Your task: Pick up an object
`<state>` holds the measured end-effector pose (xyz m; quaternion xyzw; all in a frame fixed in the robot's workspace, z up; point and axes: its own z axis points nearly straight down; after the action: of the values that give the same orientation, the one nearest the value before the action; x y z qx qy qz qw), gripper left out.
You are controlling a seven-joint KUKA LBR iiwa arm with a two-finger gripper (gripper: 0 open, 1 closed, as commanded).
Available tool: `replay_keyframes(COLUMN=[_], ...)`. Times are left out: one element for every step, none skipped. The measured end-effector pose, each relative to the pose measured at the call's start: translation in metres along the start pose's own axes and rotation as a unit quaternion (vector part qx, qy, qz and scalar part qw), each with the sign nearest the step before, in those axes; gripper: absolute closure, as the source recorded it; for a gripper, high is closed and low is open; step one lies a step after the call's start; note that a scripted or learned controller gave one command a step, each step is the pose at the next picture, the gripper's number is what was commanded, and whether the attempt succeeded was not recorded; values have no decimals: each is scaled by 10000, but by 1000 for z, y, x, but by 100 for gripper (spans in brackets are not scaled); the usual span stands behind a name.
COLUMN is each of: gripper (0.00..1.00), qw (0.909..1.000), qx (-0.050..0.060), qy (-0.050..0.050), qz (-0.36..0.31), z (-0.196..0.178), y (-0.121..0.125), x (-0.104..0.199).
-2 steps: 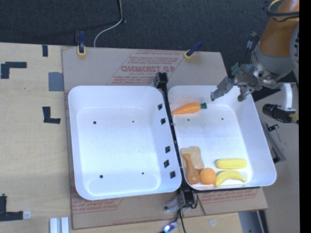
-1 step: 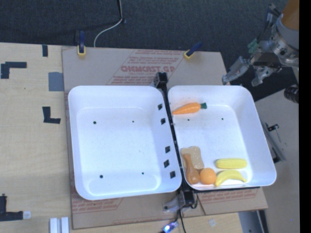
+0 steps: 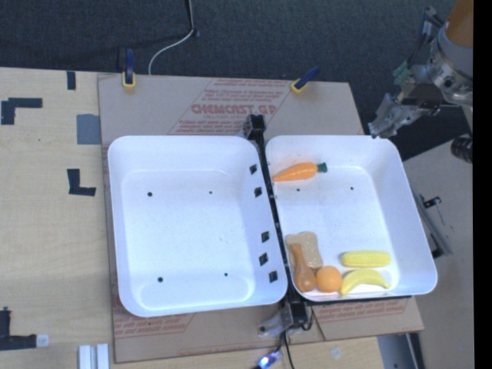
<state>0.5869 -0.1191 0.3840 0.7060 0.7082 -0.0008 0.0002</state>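
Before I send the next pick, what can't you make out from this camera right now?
- Gripper: small and dark against the floor past the right bin; finger state unreadable.
- Arm: cut off by the right edge.
- Tan piece: partly overlapped by the orange ball; its kind is unclear.

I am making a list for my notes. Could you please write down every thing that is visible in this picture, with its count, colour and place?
bins: 2, white, side by side on the cardboard sheet.
carrot: 1, orange with green top, right bin, far end near the divider.
bananas: 2, yellow, right bin, near right corner.
orange ball: 1, orange, right bin, near edge, left of the bananas.
tan pieces: 2, beige and brown, right bin, near the divider.
cardboard sheet: 1, brown, under the bins.
clamps: 2, yellow and blue, far edge of the cardboard.
cable: 1, white, behind the bench.
claw: 1, grey, above the right bin's far right corner.
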Motion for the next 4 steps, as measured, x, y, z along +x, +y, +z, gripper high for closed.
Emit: replay_keyframes(gripper=[100, 100, 100, 100], qw=[10000, 10000, 10000, 10000], qx=[-58, -36, -2, -3], qy=[8, 8, 14, 15], qz=[-26, -15, -32, -36], z=[-96, -155, -150, -149], y=[2, 7, 41, 77], x=[59, 117, 204, 301])
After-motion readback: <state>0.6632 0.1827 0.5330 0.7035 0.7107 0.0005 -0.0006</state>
